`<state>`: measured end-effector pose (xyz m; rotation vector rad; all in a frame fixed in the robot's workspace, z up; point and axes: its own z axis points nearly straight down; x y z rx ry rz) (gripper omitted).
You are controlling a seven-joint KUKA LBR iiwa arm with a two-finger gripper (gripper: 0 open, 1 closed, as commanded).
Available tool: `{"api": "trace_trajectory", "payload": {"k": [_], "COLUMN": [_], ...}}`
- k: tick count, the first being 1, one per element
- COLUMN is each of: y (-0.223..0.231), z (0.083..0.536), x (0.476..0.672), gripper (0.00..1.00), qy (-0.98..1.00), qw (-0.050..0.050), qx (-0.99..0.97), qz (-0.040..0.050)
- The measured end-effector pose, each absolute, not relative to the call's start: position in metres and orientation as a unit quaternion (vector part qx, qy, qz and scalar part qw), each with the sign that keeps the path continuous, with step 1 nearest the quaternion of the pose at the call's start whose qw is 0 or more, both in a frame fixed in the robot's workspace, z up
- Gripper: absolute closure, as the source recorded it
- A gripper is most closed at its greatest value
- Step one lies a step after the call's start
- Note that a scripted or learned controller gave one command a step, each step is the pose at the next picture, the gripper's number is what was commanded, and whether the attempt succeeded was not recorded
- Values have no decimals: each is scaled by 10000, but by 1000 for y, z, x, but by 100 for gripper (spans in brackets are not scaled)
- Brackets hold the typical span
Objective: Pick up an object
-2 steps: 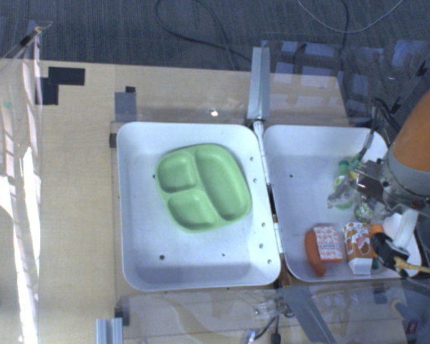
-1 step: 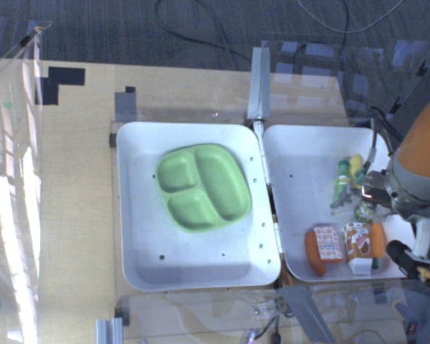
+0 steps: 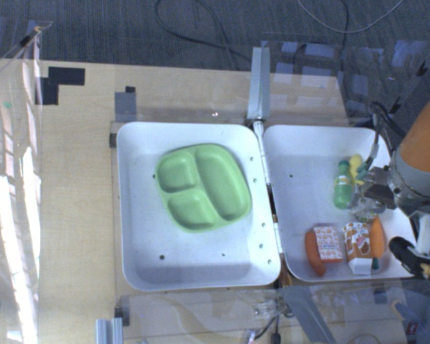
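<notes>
Green plastic is what the gripper seems to be after: a small green bottle with a yellow piece just beside it, both up against the far right side of the right bin. My guess is that's the pick target, since the arm hangs right over that corner and the gripper is just beside the bottle. Whether it's clenched, released or touching anything, I honestly cannot tell, too blurry at that spot.

Nearer the front wall of the same bin sit 2 little cartons, an orange-and-white one and another with an orange shape behind it. Both have printing on them but nothing readable, so no brand from me.

Left bin holds a green 3-compartment tray, lying flat in the middle, well apart from the action. Both bins rest on the pale wood worktop.
</notes>
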<state>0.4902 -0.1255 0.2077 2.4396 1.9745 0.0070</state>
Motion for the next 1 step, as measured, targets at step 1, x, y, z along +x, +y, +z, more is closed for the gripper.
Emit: {"api": "trace_trajectory", "payload": {"k": [1], "y": [-118], "z": [160], "x": [488], "gripper": [100], "qy": [6213], "qw": [-3], "qx": [7836], "qz": [4]}}
